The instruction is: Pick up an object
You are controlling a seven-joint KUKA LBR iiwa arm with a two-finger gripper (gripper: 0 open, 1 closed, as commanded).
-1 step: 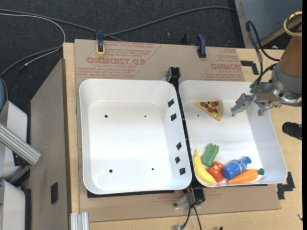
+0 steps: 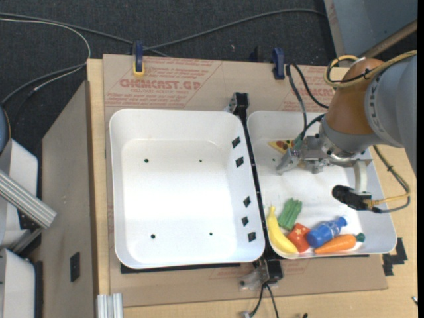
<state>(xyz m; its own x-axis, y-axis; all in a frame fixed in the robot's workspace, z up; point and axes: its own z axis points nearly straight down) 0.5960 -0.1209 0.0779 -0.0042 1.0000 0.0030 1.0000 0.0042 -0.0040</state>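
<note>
The right bin (image 2: 377, 177) holds the objects. A small yellow and red piece (image 2: 281, 144) lies near the bin's back left. Along the front wall lie a yellow banana (image 2: 278, 234), a green object (image 2: 290, 213), a red object (image 2: 299, 234), a blue bottle (image 2: 326, 231) and an orange carrot (image 2: 338, 244). My gripper (image 2: 290, 159) is low in the back left part of this bin, just in front of the yellow and red piece. Nothing is visibly held in it.
The left bin (image 2: 126, 177) is to the left, with a black divider (image 2: 248, 171) between the two bins. A black part with a yellow cable (image 2: 350, 196) hangs from the arm over the right bin. Clamps (image 2: 138, 59) hold the cardboard base at the back.
</note>
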